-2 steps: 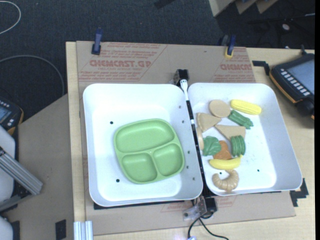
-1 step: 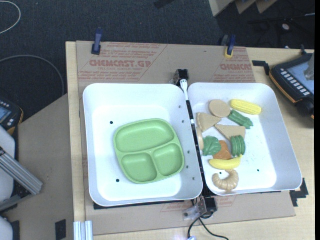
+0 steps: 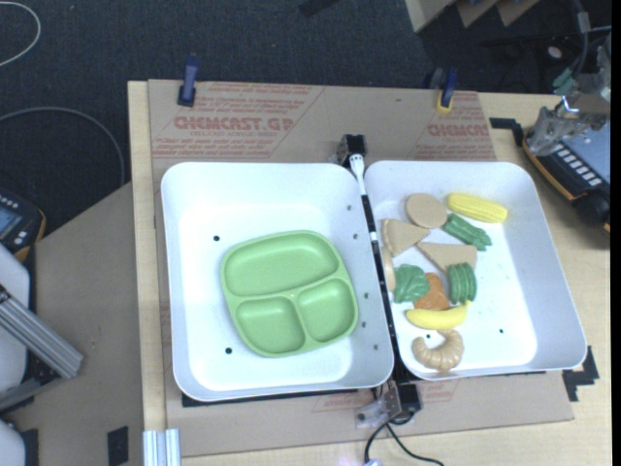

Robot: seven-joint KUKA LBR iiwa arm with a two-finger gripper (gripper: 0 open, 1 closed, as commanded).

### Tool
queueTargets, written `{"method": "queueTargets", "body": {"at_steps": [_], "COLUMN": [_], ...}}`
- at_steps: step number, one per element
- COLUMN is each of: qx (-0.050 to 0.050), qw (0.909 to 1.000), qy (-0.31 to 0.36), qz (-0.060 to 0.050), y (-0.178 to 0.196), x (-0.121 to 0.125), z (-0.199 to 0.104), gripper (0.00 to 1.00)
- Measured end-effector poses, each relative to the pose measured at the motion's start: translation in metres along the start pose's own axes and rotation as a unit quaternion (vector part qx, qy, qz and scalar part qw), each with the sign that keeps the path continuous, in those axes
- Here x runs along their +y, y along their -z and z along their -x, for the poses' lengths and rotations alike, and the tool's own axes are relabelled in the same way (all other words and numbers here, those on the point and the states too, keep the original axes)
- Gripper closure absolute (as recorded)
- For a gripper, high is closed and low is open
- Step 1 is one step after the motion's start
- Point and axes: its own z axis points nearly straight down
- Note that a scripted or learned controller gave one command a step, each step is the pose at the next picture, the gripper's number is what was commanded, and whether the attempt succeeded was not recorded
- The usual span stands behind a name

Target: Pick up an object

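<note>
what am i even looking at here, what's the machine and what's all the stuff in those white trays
This is one picture from a camera fixed above a workbench, looking down at a slant. Two shallow white bins sit side by side on a brown board. The left bin holds a green divided plate with three compartments. The right bin holds a pile of toy food: a yellow corn cob, a tan round piece, green pieces, a yellow banana and a tan curved pastry. The machine is a robot arm that reaches in from the right; the metal part at the upper right edge looks like its end effector, away from the bins. Nothing is seen held.
</note>
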Motion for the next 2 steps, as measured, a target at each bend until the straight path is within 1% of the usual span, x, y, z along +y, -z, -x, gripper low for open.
{"method": "queueTargets", "body": {"at_steps": [1,2], "qx": [-0.002,0.003], "qw": [1.0,1.0], "qy": [-0.002,-0.003], "qz": [0.005,-0.007], "y": [0.132,0.036], "x": [-0.044,-0.092], "z": [-0.001,-0.023], "gripper": [1.0,1.0]}}
